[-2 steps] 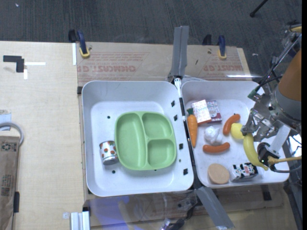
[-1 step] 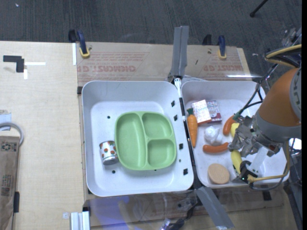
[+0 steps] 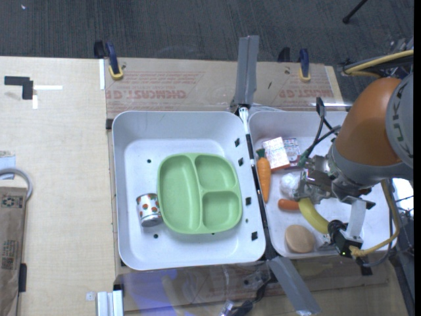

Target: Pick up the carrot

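I see the arm [image 3: 378, 133] filling the right side of the frame, its orange band bulging over the right bin [image 3: 388, 232]. The left bin [image 3: 128, 196] sits centre frame and holds a green plate [image 3: 197, 193] with three compartments and a small spotted can [image 3: 149, 209] just beside the plate's left edge.

The gripper [image 3: 309, 186] hangs low over the middle of the right bin. I cannot tell how far its fingers are apart, or whether they have anything between them (the wrist body and cables cover that part).

The carrot [image 3: 264, 178] lies at the left edge of the right bin, close against the wall between the two bins. Its long axis runs roughly up and down the frame, green top toward the upper end. From the gripper it lies to the left and near, not touching.

The clutter between them is what worries me. A white lump [image 3: 289, 184] sits between carrot and gripper, a banana [image 3: 313, 216] lies just below the gripper, a small red piece [image 3: 288, 205] lies below the carrot's tip, and a packet [image 3: 276, 152] sits above. A tan round thing [image 3: 300, 239] rests lower down. I judge the wall will crowd one finger.
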